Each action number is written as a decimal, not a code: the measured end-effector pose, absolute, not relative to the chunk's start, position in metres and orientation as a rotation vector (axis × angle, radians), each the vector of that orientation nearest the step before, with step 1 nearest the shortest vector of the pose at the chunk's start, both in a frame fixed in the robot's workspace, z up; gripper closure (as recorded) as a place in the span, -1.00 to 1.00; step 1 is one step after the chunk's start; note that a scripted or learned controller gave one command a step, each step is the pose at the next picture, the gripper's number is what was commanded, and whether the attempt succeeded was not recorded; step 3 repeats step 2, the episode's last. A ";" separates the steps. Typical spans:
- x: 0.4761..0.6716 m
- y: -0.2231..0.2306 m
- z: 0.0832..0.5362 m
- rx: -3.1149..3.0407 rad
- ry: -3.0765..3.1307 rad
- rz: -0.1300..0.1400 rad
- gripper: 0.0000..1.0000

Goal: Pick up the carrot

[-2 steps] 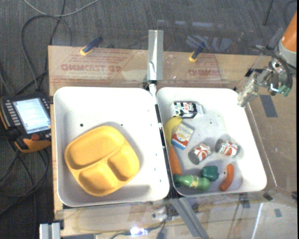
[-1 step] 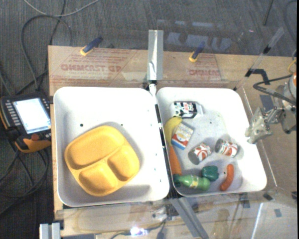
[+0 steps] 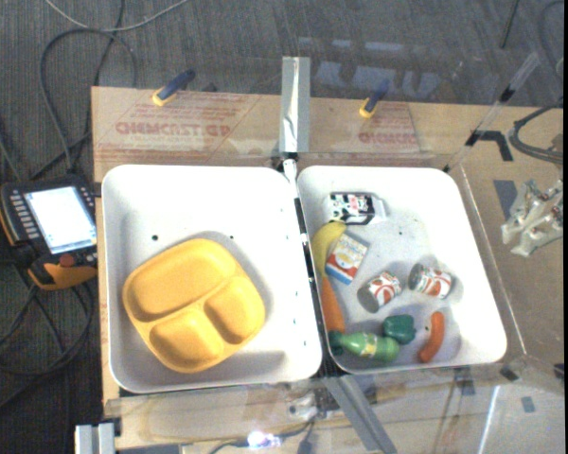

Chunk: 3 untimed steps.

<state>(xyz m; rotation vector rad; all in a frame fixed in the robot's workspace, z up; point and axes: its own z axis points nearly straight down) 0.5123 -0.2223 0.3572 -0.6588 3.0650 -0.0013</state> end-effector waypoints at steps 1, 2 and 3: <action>0.505 -0.147 0.270 -1.446 2.786 0.003 1.00; 0.485 -0.061 0.304 -1.564 2.720 0.002 1.00; 0.485 -0.061 0.304 -1.564 2.720 0.002 1.00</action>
